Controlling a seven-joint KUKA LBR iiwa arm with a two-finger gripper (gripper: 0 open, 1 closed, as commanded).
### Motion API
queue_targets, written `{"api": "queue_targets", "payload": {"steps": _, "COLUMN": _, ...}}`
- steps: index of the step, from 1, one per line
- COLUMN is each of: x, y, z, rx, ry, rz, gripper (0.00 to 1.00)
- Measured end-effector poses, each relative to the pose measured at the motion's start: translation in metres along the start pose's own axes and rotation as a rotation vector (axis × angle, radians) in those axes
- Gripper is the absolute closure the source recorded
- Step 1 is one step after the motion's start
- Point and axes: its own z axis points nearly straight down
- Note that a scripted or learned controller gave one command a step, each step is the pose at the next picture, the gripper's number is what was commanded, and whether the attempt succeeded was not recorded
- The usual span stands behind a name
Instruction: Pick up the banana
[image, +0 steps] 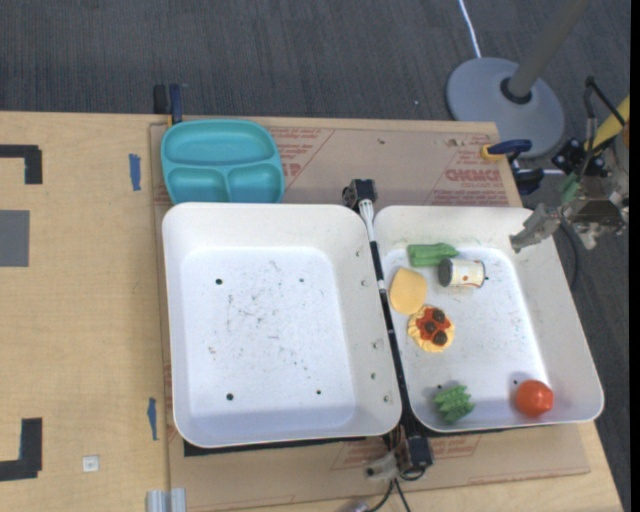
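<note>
The right bin holds several toy foods. A short cream and yellow piece with a dark end, the likeliest banana, lies near the bin's far side, next to a green vegetable. My gripper hangs over the bin's far right rim, well to the right of that piece and apart from it. Nothing is visibly held.
Also in the right bin are a flat yellow piece, a round yellow piece with red and dark toppings, a green broccoli and a red tomato. The left bin lies alongside. A teal divided tray sits behind it.
</note>
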Motion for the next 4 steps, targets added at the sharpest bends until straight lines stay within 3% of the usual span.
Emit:
{"api": "queue_targets", "payload": {"steps": 1, "x": 0.017, "y": -0.017, "z": 0.083, "rx": 0.000, "ry": 0.001, "rz": -0.632, "gripper": 0.00}}
{"api": "queue_targets", "payload": {"steps": 2, "x": 0.112, "y": -0.080, "z": 0.086, "rx": -0.001, "ry": 0.002, "rz": -0.734, "gripper": 0.00}}
{"api": "queue_targets", "payload": {"steps": 3, "x": 0.162, "y": -0.098, "z": 0.085, "rx": 0.000, "ry": 0.001, "rz": -0.971, "gripper": 0.00}}
{"api": "queue_targets", "payload": {"steps": 4, "x": 0.240, "y": -0.098, "z": 0.085, "rx": -0.003, "ry": 0.000, "rz": -1.117, "gripper": 0.00}}
